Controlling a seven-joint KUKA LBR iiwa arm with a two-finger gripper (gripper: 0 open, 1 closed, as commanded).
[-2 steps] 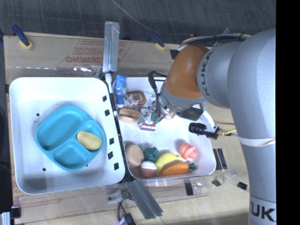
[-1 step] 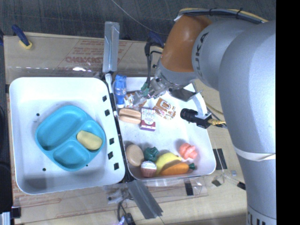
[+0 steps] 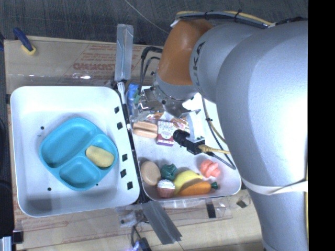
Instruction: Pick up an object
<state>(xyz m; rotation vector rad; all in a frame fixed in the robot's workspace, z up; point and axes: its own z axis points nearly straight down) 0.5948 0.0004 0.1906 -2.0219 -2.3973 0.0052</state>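
**Arm low over the right bin**

The grey arm (image 3: pixel 261 88) covers most of the right bin (image 3: pixel 230 184). Its gripper (image 3: pixel 157 109) sits at the bin's far end above a hot dog (image 3: pixel 145 128); its state cannot be told. The left bin (image 3: pixel 26 109) holds 1 blue divided plate (image 3: pixel 68 150) carrying a yellow potato (image 3: pixel 100 156).

Two shallow white plastic bins sit side by side: the left bin (image 3: pixel 21 140) holds one light-blue divided plastic plate (image 3: pixel 68 156) with one pale yellow oval toy food (image 3: pixel 100 156) on it. The right bin (image 3: pixel 230 184) holds one tan hot-dog-shaped toy (image 3: pixel 145 129), one small white and purple box (image 3: pixel 166 132), one beige egg-shaped piece (image 3: pixel 149 172), one dark green lump (image 3: pixel 169 171), one yellow rounded fruit (image 3: pixel 187 179), one orange carrot-shaped piece (image 3: pixel 195 189), one pink and orange striped piece (image 3: pixel 209 168) and one small red and white round piece (image 3: pixel 166 187). That makes one plate and nine toy pieces that can be told apart; anything under the arm cannot be counted.
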